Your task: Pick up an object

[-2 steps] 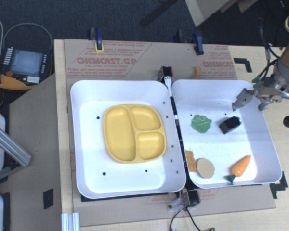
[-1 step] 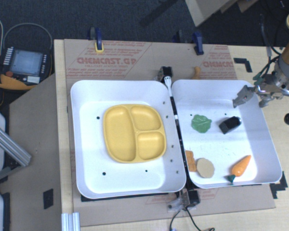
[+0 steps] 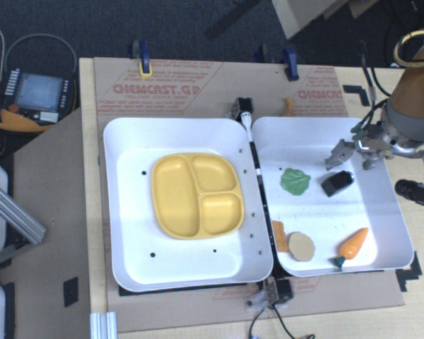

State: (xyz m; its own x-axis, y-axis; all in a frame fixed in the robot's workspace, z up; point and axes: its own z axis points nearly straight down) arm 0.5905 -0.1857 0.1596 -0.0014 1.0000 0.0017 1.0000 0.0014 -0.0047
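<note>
So starting at the near edge of the right bin (image 3: 381,210): there's a toy carrot (image 3: 353,244) lying at a slant, orange tip up and to the right, green end down by the front wall. Just left of it sit a round tan biscuit-looking piece (image 3: 301,246) and a small orange bit (image 3: 278,232) touching its left side.

A bit further in, a green leafy piece (image 3: 295,181) lies mid-bin, and right of it a small black block (image 3: 337,183), long axis tilted, right end higher.

Behind that, the gripper (image 3: 355,152) hangs over the far right part of the bin, jaws spread apart with nothing between them. The black block is the closest thing, just below and a touch left of the jaws, so my guess is that's the target: a short drop toward the camera side would do it.

The yellow divided tray (image 3: 196,194) sits in the left bin (image 3: 127,189), well away from all this.
</note>
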